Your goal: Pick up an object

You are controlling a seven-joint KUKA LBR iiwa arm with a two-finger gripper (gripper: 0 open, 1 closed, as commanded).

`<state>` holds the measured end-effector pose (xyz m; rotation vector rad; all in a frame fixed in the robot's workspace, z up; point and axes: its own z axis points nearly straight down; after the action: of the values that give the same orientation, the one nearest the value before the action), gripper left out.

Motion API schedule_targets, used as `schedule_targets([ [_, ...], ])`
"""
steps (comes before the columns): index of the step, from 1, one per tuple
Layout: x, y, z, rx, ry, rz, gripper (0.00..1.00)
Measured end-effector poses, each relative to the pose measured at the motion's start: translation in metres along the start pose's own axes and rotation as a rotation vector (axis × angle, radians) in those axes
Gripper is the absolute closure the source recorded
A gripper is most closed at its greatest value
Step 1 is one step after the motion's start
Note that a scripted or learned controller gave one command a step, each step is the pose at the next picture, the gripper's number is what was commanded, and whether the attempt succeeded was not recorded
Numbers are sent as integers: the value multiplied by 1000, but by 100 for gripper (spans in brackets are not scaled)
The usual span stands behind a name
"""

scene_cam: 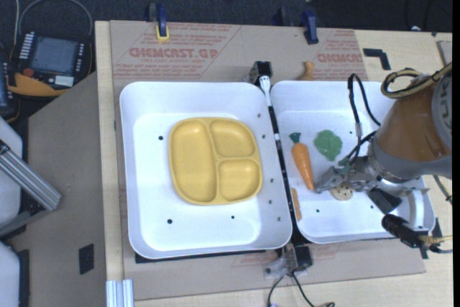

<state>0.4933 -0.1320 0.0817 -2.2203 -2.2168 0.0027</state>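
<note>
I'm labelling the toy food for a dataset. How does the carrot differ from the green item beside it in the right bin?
The carrot is orange with a small green top, while the green item is green all over. The carrot is long, tapered and slim; the green item is a rounded, lumpy blob. The carrot lies nearer the bins' divider, the green item farther right. Both rest on the floor of the right bin, apart from the gripper.

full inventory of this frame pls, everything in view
bins: 2, white, side by side on the bench
plate: 1, yellow, three compartments, middle of left bin
carrot: 1, orange with green top, left part of right bin
broccoli: 1, green, right bin, right of the carrot
small round thing: 1, pale, right bin, at the gripper tip; too small to identify
clamps: 2, blue, far edge of the bench
handheld screen: 1, dark, left of the bench
arm: 1, grey and orange, over right bin
gripper: 1, low beside the carrot
</note>
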Motion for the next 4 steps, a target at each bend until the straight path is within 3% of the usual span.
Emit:
schedule_targets([
  [1, 0, 1, -13, -5, -2, 0, 100],
  [4, -2, 13, -162, -10, -4, -3, 100],
])
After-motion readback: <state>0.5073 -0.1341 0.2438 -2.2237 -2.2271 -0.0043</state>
